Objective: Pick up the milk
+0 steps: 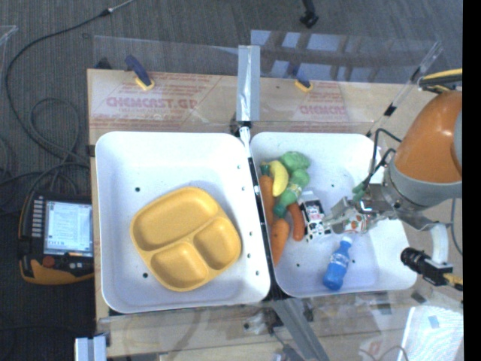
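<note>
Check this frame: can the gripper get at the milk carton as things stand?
Probably yes. The gripper sits low in the right bin, just right of the milk carton, with nothing between them. The carrot lies against the carton's left side and the blue bottle lies just below, so a grasp could nudge either.

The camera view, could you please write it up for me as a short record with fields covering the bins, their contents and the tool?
left bin: holds a yellow divided tray
right bin: holds the milk, toy vegetables and a bottle
milk carton: small, near the bin's middle, beside the carrots
blue bottle: lying toward the front of the right bin
banana: on the green vegetables
carrots: along the bin's left wall
tool: low over the right bin, just right of the milk carton; grip not discernible
</note>
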